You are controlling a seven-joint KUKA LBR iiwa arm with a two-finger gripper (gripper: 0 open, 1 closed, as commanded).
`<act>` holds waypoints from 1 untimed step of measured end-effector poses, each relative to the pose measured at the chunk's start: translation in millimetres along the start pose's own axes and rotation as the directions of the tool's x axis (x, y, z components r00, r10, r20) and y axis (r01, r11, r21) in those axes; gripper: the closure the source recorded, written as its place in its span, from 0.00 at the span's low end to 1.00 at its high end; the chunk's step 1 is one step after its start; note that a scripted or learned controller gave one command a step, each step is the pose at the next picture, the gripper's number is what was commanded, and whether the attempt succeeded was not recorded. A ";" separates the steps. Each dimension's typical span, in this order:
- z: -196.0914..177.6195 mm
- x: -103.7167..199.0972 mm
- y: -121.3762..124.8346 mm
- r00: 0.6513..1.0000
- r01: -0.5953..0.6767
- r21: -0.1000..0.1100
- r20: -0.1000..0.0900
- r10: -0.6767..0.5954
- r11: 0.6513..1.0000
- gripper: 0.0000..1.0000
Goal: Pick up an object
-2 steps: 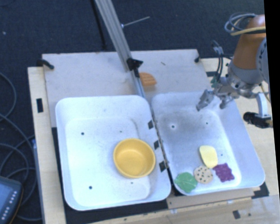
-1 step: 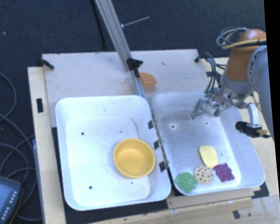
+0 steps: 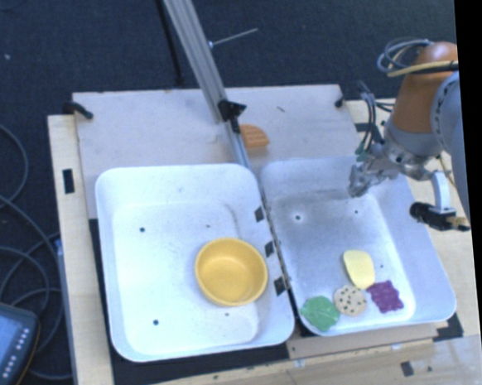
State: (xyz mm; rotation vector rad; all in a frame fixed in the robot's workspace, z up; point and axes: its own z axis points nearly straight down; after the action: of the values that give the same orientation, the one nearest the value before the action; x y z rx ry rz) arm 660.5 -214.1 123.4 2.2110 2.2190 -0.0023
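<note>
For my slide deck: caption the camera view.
Gripper hovers over the right bin's far edge; yellow bowl sits in the left bin.

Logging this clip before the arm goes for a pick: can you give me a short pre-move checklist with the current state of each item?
1. Candidate objects in the right bin: ok; yellow piece, cookie, green piece and purple piece sit near its front edge.
2. Spacing between them: not ok; they lie clustered close together.
3. End effector position: not ok; it is at the bin's far edge, away from the cluster.
4. End effector empty: cannot tell.
5. Yellow bowl in the left bin: ok; upright and apart from the cluster.
</note>
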 end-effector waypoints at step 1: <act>-46.2 -2.0 7.6 1.000 0.000 -0.002 -0.006 0.000 1.000 1.00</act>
State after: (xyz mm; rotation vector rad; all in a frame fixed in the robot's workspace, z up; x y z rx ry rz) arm 667.9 -215.7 169.7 2.2133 2.2207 0.0063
